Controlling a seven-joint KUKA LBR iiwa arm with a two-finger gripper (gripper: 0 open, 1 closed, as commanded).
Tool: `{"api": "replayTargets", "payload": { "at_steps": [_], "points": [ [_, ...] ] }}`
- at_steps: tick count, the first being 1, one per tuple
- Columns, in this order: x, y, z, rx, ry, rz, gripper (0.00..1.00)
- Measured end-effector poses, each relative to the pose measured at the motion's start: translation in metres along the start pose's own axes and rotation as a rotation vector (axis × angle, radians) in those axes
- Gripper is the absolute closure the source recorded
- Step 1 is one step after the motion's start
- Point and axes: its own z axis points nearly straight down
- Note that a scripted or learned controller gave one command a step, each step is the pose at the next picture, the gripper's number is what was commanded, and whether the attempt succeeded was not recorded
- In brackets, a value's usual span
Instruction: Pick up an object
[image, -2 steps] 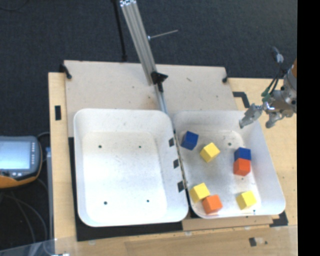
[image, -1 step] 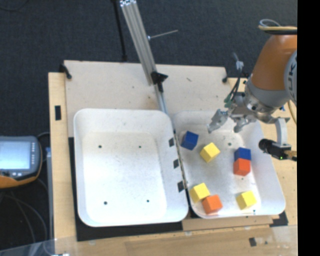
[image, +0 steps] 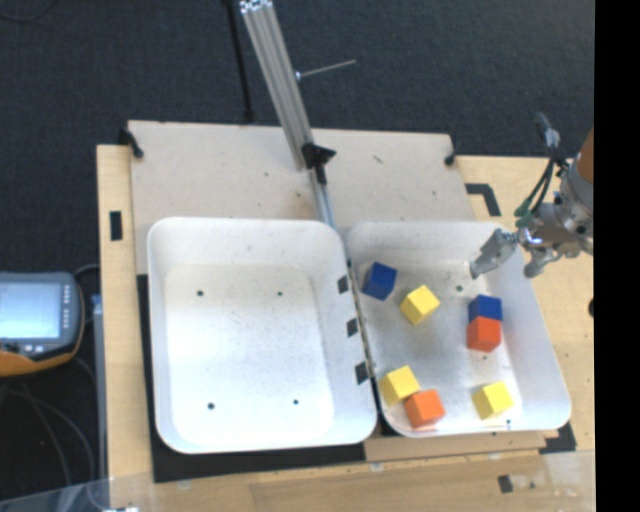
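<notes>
The right bin (image: 530, 400) holds several small cubes. A blue cube (image: 379, 281) and a yellow cube (image: 420, 304) lie near its left side. Another blue cube (image: 486, 308) touches a red cube (image: 484, 334) further right. Along the front lie a yellow cube (image: 401, 383), an orange cube (image: 425, 407) and a second yellow cube (image: 492, 399). My gripper (image: 514, 258) hangs over the bin's back right part, above and just behind the blue and red pair. Its fingers (image: 488, 254) are spread open with nothing between them.
The left bin (image: 160, 300) sits beside the right one, with a dividing rim between them. A slanted metal post (image: 285, 90) rises behind the bins. A grey device (image: 35, 310) stands off the bench at far left.
</notes>
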Motion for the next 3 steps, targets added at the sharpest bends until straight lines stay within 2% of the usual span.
{"api": "replayTargets", "payload": {
  "at_steps": [1,2,3],
  "points": [
    [0.057,-0.004,0.058,0.01,0.006,-0.01,0.0],
    [0.077,0.01,0.103,0.01,0.004,-0.008,0.0],
    [0.043,0.029,0.021,-0.004,0.0,-0.002,0.0]
  ]
}}
